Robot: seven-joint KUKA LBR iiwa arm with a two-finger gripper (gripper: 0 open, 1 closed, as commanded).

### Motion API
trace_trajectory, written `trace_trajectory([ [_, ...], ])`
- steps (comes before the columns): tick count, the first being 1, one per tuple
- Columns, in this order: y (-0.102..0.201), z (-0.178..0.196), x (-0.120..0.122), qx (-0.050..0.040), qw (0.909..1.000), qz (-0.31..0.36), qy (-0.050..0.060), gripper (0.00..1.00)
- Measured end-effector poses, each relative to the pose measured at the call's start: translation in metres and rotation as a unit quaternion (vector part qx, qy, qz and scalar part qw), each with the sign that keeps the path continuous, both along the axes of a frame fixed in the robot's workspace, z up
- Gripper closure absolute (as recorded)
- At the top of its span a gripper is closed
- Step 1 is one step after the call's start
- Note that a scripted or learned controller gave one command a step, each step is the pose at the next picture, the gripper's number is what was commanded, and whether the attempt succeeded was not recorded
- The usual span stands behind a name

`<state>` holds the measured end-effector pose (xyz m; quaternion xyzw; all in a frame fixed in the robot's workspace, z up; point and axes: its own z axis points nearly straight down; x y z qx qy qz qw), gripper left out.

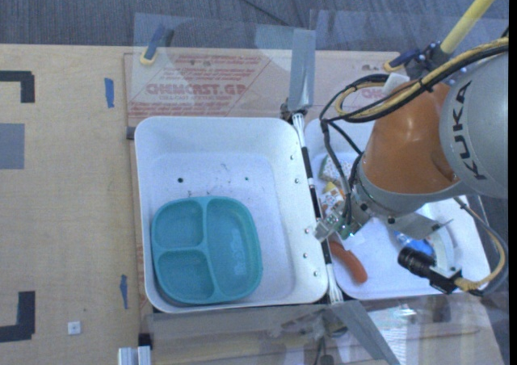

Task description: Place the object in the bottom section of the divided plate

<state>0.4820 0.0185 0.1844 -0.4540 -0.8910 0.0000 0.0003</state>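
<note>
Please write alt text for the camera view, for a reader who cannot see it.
A grey and orange robot arm reaches over the right white bin, its end effector low above an orange object. A teal divided plate lies in the left white bin.

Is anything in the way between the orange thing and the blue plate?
Yes. The orange object lies in the right bin, and the divided plate sits in the left bin. The two bins' raised walls stand between them, so it must go up and over.
</note>
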Motion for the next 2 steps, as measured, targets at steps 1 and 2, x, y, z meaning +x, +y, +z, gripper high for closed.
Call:
trace_trajectory([
  [1,-0.001,0.01,0.001,0.0001,1.0,-0.001,-0.002,1.0],
  [2,-0.054,0.152,0.007,-0.0006,0.9952,-0.098,-0.001,1.0],
])
